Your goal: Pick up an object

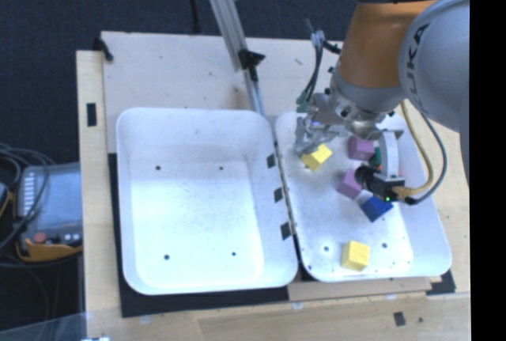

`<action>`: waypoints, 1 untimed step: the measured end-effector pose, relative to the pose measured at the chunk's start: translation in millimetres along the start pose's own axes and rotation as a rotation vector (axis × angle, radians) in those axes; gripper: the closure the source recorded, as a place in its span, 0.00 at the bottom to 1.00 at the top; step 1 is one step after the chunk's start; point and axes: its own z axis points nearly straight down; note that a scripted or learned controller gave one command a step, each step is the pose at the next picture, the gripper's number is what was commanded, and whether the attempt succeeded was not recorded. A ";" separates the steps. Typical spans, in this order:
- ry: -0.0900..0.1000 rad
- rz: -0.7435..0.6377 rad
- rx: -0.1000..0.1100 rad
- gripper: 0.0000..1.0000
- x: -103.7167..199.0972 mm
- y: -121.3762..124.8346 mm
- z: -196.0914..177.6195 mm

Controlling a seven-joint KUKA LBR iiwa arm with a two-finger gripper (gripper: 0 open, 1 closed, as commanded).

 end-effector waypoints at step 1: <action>0.000 0.000 0.003 1.00 50.9 -7.6 -2.2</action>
